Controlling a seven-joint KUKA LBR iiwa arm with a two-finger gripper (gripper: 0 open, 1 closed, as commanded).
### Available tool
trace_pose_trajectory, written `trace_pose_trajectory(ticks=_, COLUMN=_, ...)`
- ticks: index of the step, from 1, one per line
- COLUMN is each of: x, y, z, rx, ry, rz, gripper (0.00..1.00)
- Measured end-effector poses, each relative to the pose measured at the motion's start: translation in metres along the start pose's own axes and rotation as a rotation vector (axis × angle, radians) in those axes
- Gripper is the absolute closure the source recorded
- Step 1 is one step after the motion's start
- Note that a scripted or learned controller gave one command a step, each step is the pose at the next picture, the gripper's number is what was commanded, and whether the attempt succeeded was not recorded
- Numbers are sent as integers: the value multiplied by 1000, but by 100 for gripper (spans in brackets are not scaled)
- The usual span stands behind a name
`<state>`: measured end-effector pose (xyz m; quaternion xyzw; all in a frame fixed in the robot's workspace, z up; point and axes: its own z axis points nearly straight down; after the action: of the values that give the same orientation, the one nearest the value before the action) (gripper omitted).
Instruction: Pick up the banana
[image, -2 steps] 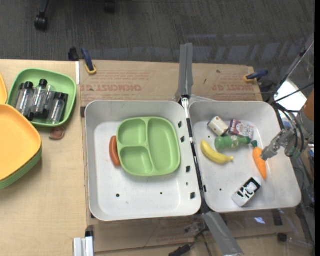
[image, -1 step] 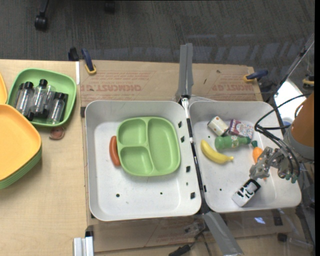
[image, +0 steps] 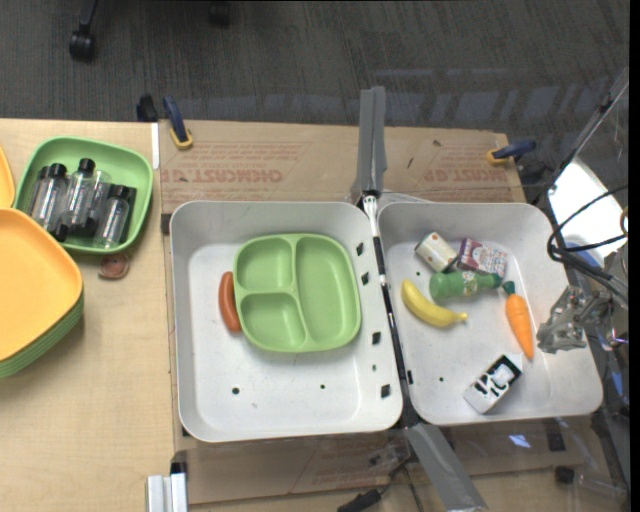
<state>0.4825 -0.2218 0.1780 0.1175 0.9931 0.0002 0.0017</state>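
Camera view: banana (image: 432, 305) lies in the right bin (image: 560, 400), gripper (image: 562, 330) off at that bin's right rim.

From where I stand, the banana rests at the bin's left-centre, its long axis slanting from upper left to lower right, just below the green bottle (image: 462, 285). The carrot (image: 519, 325) sits between it and the gripper, so the reach likely runs leftward across the bin. The gripper is a blurred tangle against the rim; I cannot tell how its jaws stand.
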Motion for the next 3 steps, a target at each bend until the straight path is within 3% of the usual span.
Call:
trace_pose_trajectory(ticks=1, x=3, y=0, z=-32, rx=0, ry=-2, rz=-202, gripper=100)
trace_pose_trajectory(ticks=2, x=5, y=2, z=-10, rx=-2, ry=2, rz=-431, gripper=100)
trace_pose_trajectory(ticks=3, x=-8, y=50, z=-17, rx=-2, ry=0, rz=-675, gripper=100)
